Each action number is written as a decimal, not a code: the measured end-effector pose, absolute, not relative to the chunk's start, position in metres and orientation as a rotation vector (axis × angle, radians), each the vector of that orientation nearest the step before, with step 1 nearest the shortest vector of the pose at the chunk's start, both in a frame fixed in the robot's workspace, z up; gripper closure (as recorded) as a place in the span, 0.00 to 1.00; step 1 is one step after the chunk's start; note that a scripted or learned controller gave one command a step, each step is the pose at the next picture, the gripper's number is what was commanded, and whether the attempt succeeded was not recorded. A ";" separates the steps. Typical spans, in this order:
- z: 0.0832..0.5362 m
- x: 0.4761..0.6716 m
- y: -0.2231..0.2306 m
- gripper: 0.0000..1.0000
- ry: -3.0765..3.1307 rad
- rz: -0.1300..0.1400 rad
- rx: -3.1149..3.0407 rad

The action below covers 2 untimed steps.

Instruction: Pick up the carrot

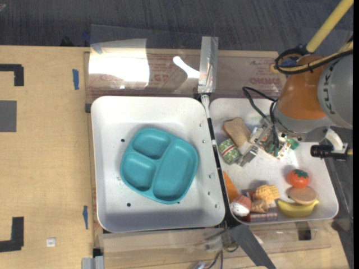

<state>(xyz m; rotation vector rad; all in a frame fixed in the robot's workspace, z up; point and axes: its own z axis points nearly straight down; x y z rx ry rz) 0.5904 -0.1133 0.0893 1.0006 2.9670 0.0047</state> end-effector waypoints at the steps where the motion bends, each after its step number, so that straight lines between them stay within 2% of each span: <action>1: 0.187 0.545 -0.070 0.00 2.781 0.006 1.443; 2: 0.184 0.590 -0.048 0.00 2.440 0.001 1.976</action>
